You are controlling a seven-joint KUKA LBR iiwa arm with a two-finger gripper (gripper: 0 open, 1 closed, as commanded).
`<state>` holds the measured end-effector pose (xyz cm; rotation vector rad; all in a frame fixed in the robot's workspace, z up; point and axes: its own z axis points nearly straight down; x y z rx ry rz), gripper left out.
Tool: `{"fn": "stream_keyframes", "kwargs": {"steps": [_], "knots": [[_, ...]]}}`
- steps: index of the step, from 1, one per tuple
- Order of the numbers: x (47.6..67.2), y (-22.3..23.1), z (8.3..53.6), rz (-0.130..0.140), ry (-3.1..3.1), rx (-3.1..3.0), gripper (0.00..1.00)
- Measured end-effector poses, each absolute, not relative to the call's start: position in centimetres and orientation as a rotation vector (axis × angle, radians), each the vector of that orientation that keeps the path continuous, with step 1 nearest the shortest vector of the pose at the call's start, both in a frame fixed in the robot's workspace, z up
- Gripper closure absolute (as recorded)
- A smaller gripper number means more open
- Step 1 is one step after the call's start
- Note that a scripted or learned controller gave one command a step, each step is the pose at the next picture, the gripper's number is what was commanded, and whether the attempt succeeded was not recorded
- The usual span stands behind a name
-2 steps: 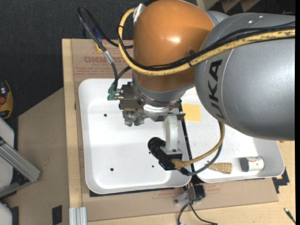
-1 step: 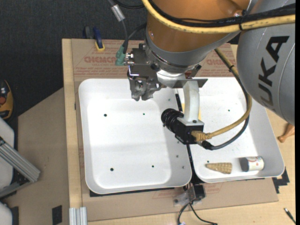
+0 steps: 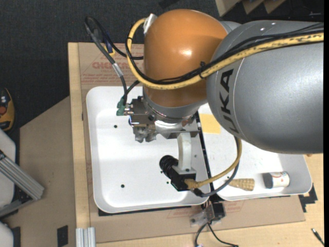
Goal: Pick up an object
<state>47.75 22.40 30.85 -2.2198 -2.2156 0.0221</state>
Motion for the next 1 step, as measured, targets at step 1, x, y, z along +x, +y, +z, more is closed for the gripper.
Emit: {"fn": "stream_keyframes", "kwargs": {"steps": [1], "knots": [[47.96, 22.45, 37.13, -0.01, -2.224, -2.222, 1.0]]}}
